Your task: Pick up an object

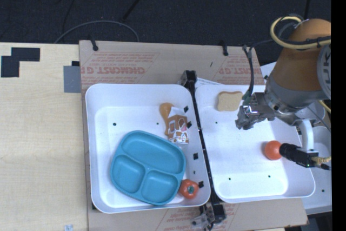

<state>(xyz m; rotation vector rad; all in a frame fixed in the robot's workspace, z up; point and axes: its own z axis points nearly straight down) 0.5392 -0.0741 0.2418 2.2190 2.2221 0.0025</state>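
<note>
On the pale surface [38,138], the left bin [100,116] holds a blue divided plate [147,167], a small printed packet [177,129] and a tomato [188,189]. In the right bin [243,181] — a bread slice [230,100], then the hand [244,118] hovering, its grip state impossible to tell, then an orange ball [272,150].

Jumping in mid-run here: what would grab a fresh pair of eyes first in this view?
The big blue divided plate dominates the left bin, with a small red tomato-like piece at its lower right edge. On the right, the arm's orange band stands out above the right bin, where the gripper hangs between a tan bread slice and an orange-red ball.
</note>
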